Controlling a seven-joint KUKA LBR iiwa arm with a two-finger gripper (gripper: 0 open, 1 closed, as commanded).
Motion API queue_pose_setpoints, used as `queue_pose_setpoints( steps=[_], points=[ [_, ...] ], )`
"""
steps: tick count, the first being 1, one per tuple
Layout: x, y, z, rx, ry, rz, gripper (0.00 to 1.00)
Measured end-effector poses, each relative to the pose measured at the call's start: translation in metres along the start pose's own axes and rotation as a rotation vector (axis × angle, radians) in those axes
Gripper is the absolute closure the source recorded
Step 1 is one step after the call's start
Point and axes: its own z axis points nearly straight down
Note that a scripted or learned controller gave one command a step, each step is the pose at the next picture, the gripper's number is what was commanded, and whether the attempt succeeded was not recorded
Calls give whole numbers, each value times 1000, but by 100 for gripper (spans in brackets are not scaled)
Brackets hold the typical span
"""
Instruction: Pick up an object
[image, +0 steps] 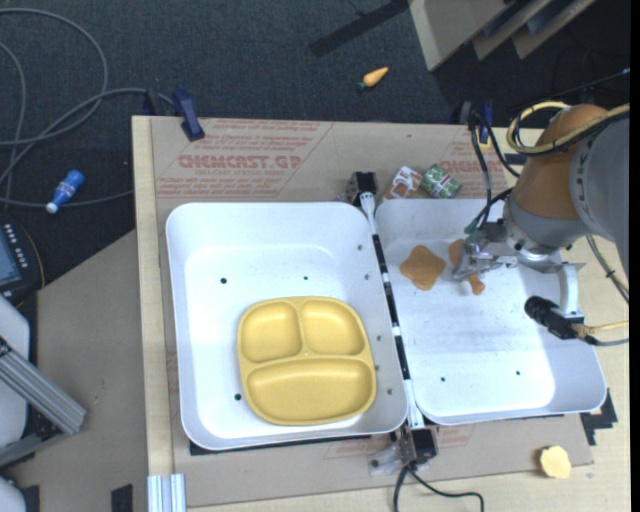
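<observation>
**Orange pieces in the right bin, jaws down among them**

The orange pieces are the things to pick here: a flat, lumpy orange-brown piece (423, 267) lies on the floor of the right bin (480, 385), near its upper left part, and a smaller orange bit (476, 284) lies just beside the gripper (472, 262), touching or nearly touching the metal. Another small orange scrap shows at the gripper's upper edge. The jaws sit low over this cluster, but at this slant I cannot tell whether they are released or clenched, nor whether anything is between them.

To do the step well, I judge the jaws should be centred on one piece alone, since the bits lie close together and a pinch between two could push both away. The small bit looks light and likely to slide on the smooth white floor, so a straight descent and a firm, level close would serve better than a sideways sweep. The flat piece lies low, so the tips would need to reach the floor to catch its edge.

Further out, the left bin (200, 300) holds a yellow divided tray (305, 360). Wrappers (425, 182) lie on the tabletop (250, 150) behind the right bin, and a yellow block (554, 461) sits near the front corner.
</observation>
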Motion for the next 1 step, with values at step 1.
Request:
queue_pose_setpoints(
  steps=[1],
  points=[
    [68, -17, -107, -7, -1, 1, 100]
  ],
)
